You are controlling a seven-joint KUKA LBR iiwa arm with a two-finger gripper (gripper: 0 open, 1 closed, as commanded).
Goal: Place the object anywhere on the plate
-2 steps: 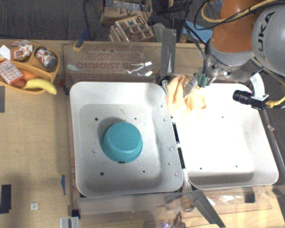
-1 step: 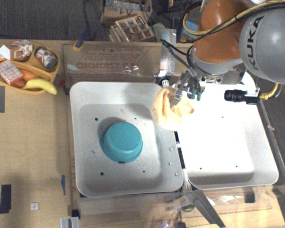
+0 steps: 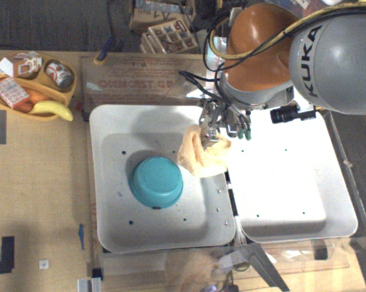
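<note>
**Robot test cell in a research lab**

A grey KUKA arm (image 3: 329, 47) with loose yellow cabling (image 3: 262, 44) reaches over two white bins (image 3: 109, 224) on a wooden table (image 3: 36, 193). A tray of toy food (image 3: 30, 90), stacked cardboard boxes (image 3: 164, 23) and trailing wires mark the space as a robotics laboratory.

Crumpled yellow cloth (image 3: 201, 154) beside teal plate (image 3: 157, 182)
</note>
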